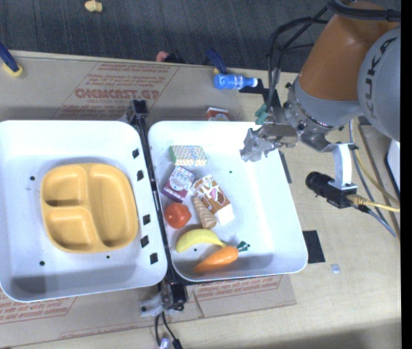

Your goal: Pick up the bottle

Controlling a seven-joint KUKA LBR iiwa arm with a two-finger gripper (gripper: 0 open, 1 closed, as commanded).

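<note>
A small blue bottle (232,82) with a pale cap lies on its side on the cardboard, just behind the right bin's far edge. My gripper (253,148) hangs over the far right part of the right bin (285,217), below and a little to the right of the bottle and apart from it. Nothing shows in the gripper. The grey wrist and orange band reach in from the upper right.
The right bin holds a small patterned box (188,155), a purple packet (179,182), a toy cake slice (213,198), a tomato (177,214), a banana (197,239) and a carrot (217,257). A yellow divided plate (89,206) lies in the left bin. Blue clamps (216,60) grip the cardboard's back edge.
</note>
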